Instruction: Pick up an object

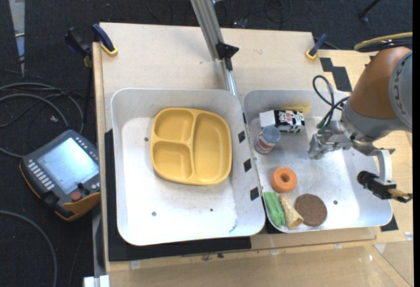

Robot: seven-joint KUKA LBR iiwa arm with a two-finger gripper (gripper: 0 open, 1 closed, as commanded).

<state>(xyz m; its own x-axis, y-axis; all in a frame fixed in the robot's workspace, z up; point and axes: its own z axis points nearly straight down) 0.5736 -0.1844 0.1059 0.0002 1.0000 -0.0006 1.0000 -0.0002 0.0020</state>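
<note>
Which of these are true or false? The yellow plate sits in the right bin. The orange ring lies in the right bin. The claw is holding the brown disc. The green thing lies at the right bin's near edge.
1. The yellow plate sits in the right bin. False: it sits in the left bin.
2. The orange ring lies in the right bin. True.
3. The gripper holds the brown disc. False: the disc lies on the bin floor, apart from the gripper.
4. The green thing lies at the right bin's near edge. True.
</note>
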